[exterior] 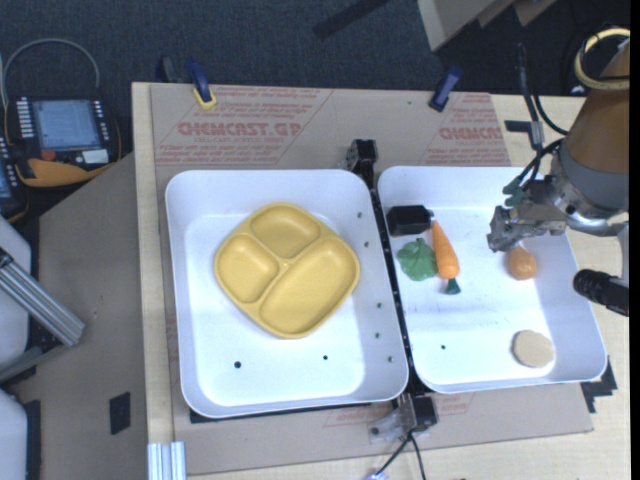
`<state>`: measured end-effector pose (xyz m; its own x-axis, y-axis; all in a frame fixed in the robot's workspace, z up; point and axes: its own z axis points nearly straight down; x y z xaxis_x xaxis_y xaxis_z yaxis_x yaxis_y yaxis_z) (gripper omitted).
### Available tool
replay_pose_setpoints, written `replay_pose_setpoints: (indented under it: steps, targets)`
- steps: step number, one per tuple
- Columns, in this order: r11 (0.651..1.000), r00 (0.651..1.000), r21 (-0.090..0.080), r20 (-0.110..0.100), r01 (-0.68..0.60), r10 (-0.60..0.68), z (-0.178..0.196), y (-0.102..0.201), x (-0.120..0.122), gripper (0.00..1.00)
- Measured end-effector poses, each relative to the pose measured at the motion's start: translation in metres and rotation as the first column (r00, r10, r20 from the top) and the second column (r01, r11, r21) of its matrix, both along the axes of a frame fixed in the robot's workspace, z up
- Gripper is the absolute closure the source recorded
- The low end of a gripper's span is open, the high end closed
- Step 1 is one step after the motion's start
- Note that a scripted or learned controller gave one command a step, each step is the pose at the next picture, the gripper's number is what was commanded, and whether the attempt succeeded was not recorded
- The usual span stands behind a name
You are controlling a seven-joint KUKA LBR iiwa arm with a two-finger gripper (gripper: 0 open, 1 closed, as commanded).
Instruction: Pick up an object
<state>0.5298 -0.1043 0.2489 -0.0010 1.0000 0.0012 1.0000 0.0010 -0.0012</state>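
The gripper [520,230] is seen in the right bin [480,368], directly above a small orange object [520,263]; its state cannot be told. Left of that object lie a carrot [445,252], something green, perhaps broccoli [417,259], and a black block [408,218].

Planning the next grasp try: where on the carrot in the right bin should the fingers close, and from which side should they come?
Grip the carrot across its orange body near the middle, coming straight down from above. It lies flat and long, pointing up-down in the view, so the fingers should probably close across its narrow width. The green broccoli-like piece sits tight against its left side, so that finger has little room.
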Motion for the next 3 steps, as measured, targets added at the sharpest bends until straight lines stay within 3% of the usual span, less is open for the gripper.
replay_pose_setpoints:
  steps: [2, 3]
  targets:
    - [1.000, 1.000, 0.001, -0.001, -0.005, 0.005, -0.003, 0.095, 0.001, 1.00]
    - [1.000, 1.000, 0.000, 0.003, -0.005, 0.005, -0.006, 0.145, 0.018, 1.00]
